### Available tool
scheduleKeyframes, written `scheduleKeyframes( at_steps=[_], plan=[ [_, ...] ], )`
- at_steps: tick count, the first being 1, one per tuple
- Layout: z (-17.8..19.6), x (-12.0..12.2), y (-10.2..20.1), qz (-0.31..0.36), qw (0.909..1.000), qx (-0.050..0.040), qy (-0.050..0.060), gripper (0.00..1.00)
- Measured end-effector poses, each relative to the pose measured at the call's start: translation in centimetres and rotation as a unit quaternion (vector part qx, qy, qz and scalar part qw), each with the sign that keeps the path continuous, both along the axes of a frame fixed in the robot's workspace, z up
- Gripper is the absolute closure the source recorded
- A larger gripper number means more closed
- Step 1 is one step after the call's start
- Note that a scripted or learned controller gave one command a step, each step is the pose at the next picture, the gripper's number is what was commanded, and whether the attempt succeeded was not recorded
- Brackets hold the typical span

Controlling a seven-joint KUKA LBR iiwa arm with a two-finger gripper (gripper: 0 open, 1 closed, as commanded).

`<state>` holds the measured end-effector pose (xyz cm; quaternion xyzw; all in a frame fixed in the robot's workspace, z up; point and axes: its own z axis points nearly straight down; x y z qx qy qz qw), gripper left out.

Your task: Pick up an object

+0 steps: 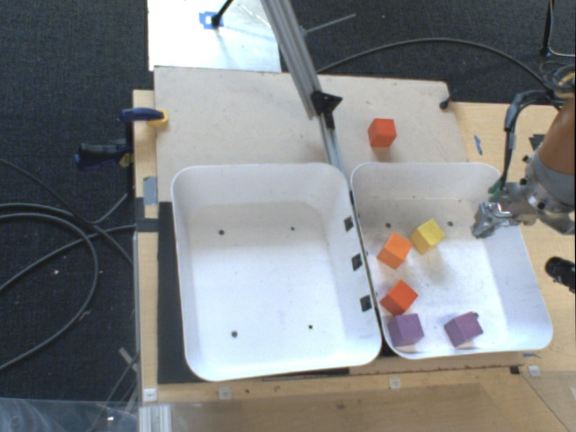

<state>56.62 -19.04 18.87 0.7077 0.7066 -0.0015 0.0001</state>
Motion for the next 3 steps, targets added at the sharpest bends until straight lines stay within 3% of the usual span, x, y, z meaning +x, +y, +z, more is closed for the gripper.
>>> scheduleKeyframes(
  at_steps=[1, 2, 3],
  plan=[
    [0.4, 0.0, 0.3, 0.002, 1.0, 0.0004, -0.002, 0.0],
    [-9.2, 5.6, 4.4, 0.006, 1.0, 0.002, -0.003, 0.0],
    [-9.8, 3.0, 0.7, 0.0, 1.0, -0.0004, -0.002, 0.0]
  ],
)
